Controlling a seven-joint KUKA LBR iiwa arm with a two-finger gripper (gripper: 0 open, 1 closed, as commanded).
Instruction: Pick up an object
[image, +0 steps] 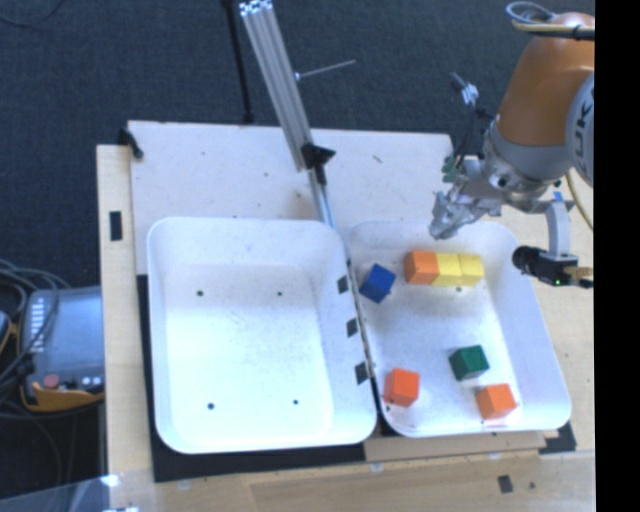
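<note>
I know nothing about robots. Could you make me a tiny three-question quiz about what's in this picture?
1. True or false: the blue block lies in the right bin.
2. Which block touches the yellow block? A) green block B) an orange block C) blue block
3. Fill in: the gripper hangs above the right bin's ___ edge (near/far).

Key: 1 true; 2 B; 3 far.

- A small blue cube (377, 283) lies tilted near the left wall of the right-hand shallow white bin (527, 330).
- An orange-and-yellow block bar (444, 268) lies flat near that bin's far wall.
- A dark green cube (468, 362) sits toward its near right.
- Two orange cubes (402, 386) (496, 401) rest along its near wall.
</note>
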